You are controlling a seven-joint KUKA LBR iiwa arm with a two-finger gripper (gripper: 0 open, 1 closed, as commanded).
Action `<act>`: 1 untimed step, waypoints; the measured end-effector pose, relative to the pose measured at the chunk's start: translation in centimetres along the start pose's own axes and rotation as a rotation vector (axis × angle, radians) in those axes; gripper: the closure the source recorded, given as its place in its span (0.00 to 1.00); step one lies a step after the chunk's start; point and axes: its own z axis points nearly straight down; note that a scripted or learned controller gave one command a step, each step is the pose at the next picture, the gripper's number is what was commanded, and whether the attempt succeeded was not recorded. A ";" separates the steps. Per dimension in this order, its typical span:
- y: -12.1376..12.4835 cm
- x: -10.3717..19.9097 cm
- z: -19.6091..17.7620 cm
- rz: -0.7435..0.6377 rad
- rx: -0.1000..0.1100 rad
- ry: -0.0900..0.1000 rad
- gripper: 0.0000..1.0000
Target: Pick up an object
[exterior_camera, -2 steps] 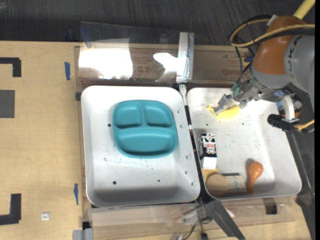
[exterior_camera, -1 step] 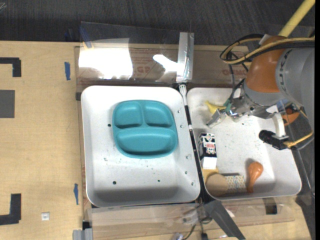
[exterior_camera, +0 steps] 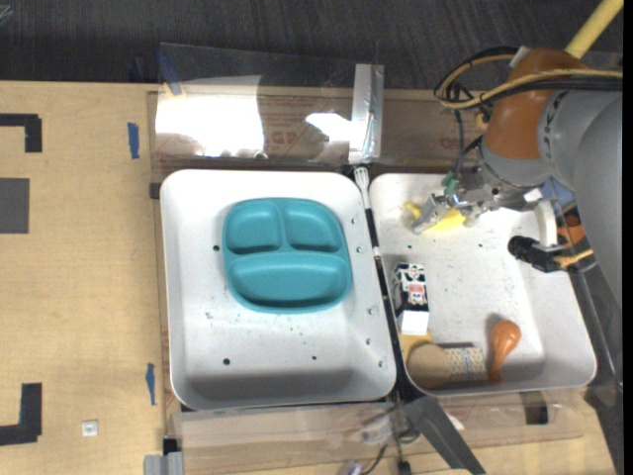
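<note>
At three o'clock of the view the grey arm reaches in over the right bin, and it is the bulkiest thing on the bench. The left bin lies beside that bin, at its nine o'clock. A teal divided plate sits in the middle of the left bin.

The rest lies in the right bin. A tan roll is at six o'clock, with an orange piece just beside it toward five. A black-and-white box is against the wall at nine, and a white tag is next to it on the six o'clock side.

Smallest is the yellow object, at eleven o'clock in that bin. The gripper hangs right over it. I cannot tell whether the gripper is open or closed, or whether it has hold of anything.

I judge the yellow object to be light, and smooth enough to slip (plastic or foam, at a guess). A grasp across its narrow middle seems safest.

Its twelve o'clock side is covered by the gripper, so its full shape is unclear. A pale bit at its ten o'clock end may belong to it or be a separate thing.
</note>
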 end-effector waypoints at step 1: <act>0.0 0.0 -1.0 -0.001 -0.001 -0.002 1.00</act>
